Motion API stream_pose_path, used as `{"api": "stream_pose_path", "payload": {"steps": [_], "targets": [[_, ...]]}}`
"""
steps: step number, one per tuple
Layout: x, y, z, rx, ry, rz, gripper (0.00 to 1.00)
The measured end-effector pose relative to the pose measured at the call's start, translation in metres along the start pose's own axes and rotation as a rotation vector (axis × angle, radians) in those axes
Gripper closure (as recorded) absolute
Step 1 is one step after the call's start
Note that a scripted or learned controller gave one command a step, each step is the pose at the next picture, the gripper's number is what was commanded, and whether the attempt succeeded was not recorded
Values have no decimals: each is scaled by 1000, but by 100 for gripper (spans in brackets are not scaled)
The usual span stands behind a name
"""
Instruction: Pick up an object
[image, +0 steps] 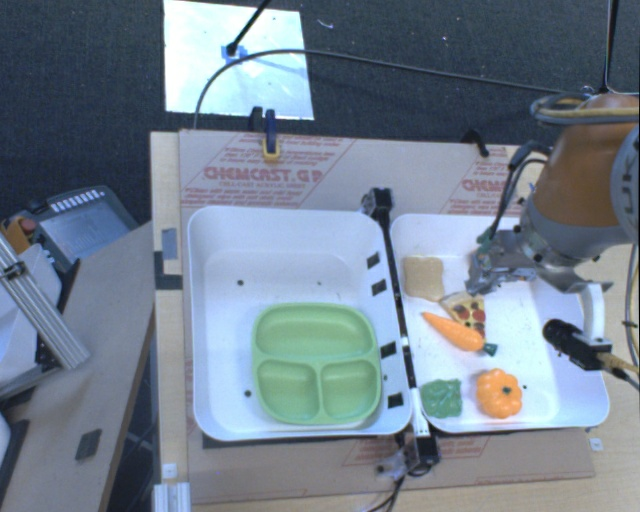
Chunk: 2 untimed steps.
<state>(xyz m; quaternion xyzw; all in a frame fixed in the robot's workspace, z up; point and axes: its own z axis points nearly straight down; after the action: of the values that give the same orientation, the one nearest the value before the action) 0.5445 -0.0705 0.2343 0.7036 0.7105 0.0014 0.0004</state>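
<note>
Orange carrot (455, 331) lies slanted in the right bin (570, 400), green tip toward the pumpkin (499, 393), while the grey arm (585, 190) bends in from the right, its claw (481, 284) low over the pizza slice (467, 311), grip unclear, and the left bin (215, 300) holds a green tray (315, 362).

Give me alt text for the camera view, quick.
The gripper hangs low in the right bin, just above a pizza slice, carrot and toast; a pumpkin and a green piece lie nearer the front. The left bin holds a green tray.
</note>
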Motion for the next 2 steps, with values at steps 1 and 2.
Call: {"api": "stream_pose_path", "payload": {"steps": [1, 2], "targets": [[58, 3, -8, 0, 1, -1, 100], [118, 2, -11, 1, 1, -1, 100]]}}
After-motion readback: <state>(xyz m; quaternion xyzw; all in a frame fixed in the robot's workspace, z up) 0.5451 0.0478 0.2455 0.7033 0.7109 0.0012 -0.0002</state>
